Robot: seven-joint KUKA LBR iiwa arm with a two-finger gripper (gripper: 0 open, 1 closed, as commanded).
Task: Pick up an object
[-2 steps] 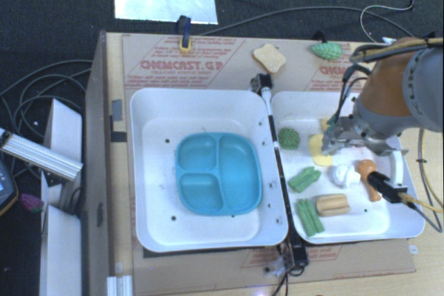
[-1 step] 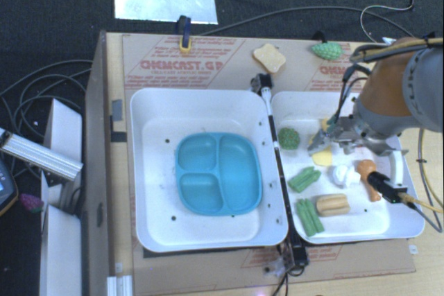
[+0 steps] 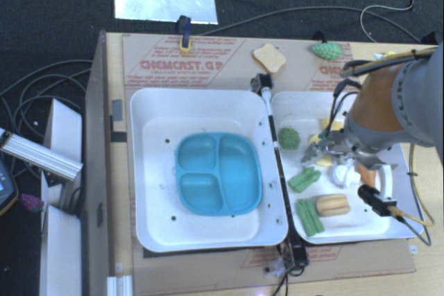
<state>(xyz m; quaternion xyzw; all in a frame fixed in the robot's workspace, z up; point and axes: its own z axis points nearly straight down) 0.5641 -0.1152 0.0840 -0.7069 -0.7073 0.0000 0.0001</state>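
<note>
- Hand [image 3: 320, 152] low in the right bin [image 3: 298, 104], by its middle; whether it is clenched or released cannot be told from this slant.
- Just left of it — a green round piece [image 3: 288, 138].
- Below it lie a green pod [image 3: 304, 180], a second green pod [image 3: 309, 215] and a bread roll [image 3: 331, 204].
- Left bin [image 3: 149, 107] carries a blue divided plate [image 3: 218, 173].
- On the desk [image 3: 208, 62] beyond the bins: a toast slice [image 3: 269, 57] and a green knobbly item [image 3: 327, 50].

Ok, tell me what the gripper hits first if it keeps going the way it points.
Likely the green piece just below-left of the gripper, which points down and left in the right bin. Depth is unclear; it might reach bare bin floor instead.
</note>
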